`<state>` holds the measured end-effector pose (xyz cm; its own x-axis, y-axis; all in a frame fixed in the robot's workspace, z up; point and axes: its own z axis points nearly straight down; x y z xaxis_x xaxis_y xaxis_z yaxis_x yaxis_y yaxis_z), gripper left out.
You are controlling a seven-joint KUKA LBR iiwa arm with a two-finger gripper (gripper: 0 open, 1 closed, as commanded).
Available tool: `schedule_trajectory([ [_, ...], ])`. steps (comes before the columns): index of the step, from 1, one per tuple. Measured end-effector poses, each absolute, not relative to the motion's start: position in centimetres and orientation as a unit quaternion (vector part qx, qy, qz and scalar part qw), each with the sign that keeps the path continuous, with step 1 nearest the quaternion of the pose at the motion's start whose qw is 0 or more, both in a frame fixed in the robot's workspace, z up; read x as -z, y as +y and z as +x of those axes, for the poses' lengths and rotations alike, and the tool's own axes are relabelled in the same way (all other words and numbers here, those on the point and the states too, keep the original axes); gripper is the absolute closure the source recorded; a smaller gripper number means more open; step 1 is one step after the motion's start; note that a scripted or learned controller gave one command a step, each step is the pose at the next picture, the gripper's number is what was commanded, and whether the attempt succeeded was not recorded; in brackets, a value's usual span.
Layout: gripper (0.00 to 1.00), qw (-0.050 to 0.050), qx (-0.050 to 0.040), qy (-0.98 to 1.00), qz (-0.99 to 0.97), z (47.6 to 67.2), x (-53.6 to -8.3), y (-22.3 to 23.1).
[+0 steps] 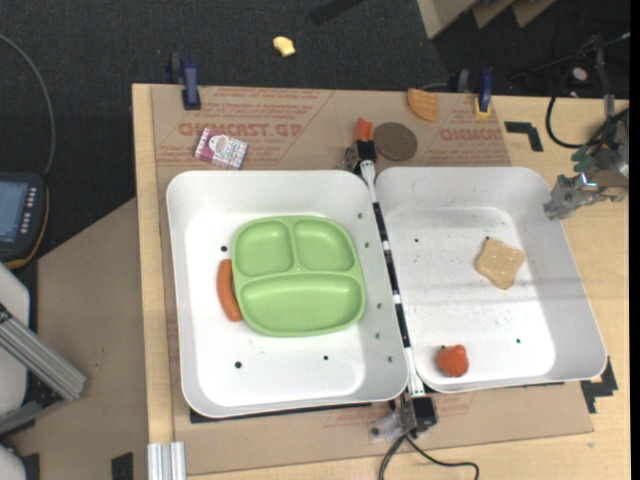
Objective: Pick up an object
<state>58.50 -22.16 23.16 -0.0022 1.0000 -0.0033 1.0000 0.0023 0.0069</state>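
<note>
- The jaws [566, 197] sit at the right bin's [560, 363] upper right rim; I cannot tell how they stand.
- A tan bread slice [498, 263] lies in that bin, a red tomato [453, 360] near its front edge.
- The left bin [200, 358] holds a green divided plate [297, 275], with an orange sausage [229, 290] touching its left side.

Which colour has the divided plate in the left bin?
The three-compartment plastic plate is light green, seen clearly in the camera view.
</note>
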Motion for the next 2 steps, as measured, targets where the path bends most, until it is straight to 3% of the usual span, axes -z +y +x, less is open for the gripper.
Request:
schedule_trajectory([
  [1,1.0,0.003,-0.0011,0.708,0.706,60.3,-25.2,-22.4],
  [2,1.0,0.003,-0.0007,0.708,0.706,63.8,-24.7,-22.4],
])
